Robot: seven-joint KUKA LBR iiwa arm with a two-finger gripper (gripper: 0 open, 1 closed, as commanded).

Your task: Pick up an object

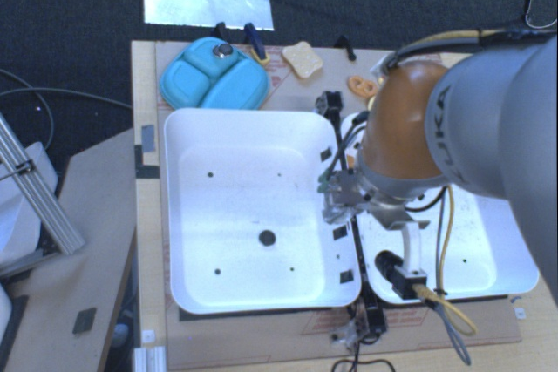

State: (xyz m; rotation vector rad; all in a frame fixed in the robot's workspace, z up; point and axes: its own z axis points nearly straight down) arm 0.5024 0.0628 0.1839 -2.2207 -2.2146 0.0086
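A small dark round object (pixel 267 237) lies on the floor of the left white bin (pixel 187 187), a little below its middle. My gripper (pixel 342 203) hangs under the orange-banded wrist (pixel 403 131), over the divider between the two bins. It is to the right of the dark object and apart from it. The arm's body hides much of the right bin (pixel 497 266) and whatever lies under it.
Behind the bins on the bench lie a blue divided dish (pixel 214 76), a toast-shaped piece (pixel 302 59), a pretzel-shaped piece (pixel 361 86) and a blue clip (pixel 255 40). A yellow cable (pixel 446 300) loops off the arm near the front edge.
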